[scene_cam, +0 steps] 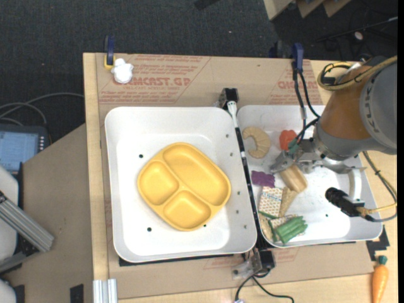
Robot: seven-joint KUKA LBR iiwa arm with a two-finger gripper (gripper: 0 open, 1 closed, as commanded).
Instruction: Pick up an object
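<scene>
At the near right corner of the table (pixel 189 74), a toy carrot (pixel 379 284) lies outside the two white bins. Just beyond it, at the front of the right bin (pixel 319 223), a green object (pixel 290 228) rests close to the near wall, with a patterned packet (pixel 271 201) touching it on the far side. A tan cone-shaped piece (pixel 288 202) lies against the packet, and a purple scrap (pixel 262 178) sits just past it, close to the wall shared with the left bin (pixel 126 137).

Across that divide, a yellow three-compartment plate (pixel 183 185) sits in the middle of the left bin.

Mid-way back in the right bin, a tan block (pixel 294 180) lies tilted beneath the jaws of the grey arm (pixel 379 106), which reaches in from the right. The jaws hang low over the block, near it or touching. From this angle one cannot tell whether they are spread or pressed together, or whether anything is caught between them.

Farther back in the same bin, a beige crescent (pixel 257 142) lies near the dividing wall, with a red object (pixel 288 137) just beside it.

At the table's far left corner rests a small white object (pixel 122 72).
</scene>
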